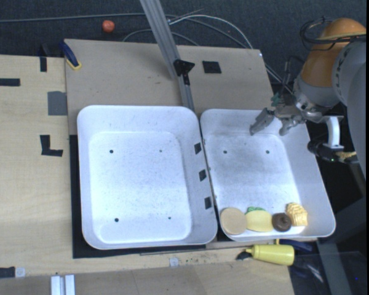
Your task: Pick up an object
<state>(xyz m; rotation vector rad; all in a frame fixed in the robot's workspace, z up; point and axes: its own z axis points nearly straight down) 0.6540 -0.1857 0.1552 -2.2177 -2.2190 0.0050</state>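
Observation:
My gripper (271,126) hangs over the far edge of the right bin (252,165), fingers spread open with nothing between them. Along that bin's near wall lies a row of small items: a tan round disc (233,221), a yellow rounded piece (259,220) with a green bit (254,210) behind it, a dark brown ring (282,222) and a yellow ridged piece (296,214). The gripper is well away from them, toward the far side of the bin.
The left bin (138,174) sits beside the right one. A yellow-handled tool (271,254) lies on the bench just in front of the right bin. A grey pole (166,42) slants over the board behind the bins. Cables trail at the back right.

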